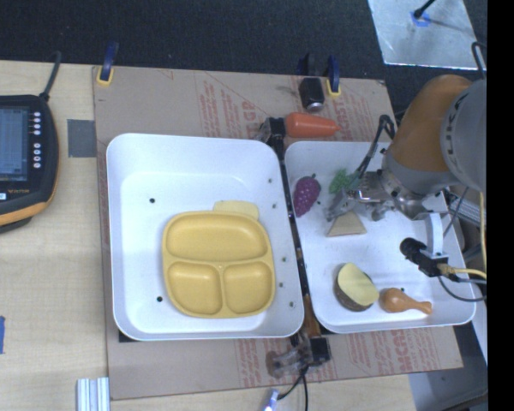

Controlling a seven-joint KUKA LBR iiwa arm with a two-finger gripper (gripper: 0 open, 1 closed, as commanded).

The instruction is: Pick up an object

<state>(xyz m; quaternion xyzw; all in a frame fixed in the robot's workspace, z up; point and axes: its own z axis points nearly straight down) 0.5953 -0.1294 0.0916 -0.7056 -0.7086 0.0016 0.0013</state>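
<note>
- A small tan wedge, like a toy cheese slice, is seen in the right bin, right of the middle of the frame.
- It is judged light, stiff and smooth; its sloped sides are best pinched.
- The hand is lowered just above it, reaching in from the right.
- Whether the hand is released or clenched cannot be told.
</note>
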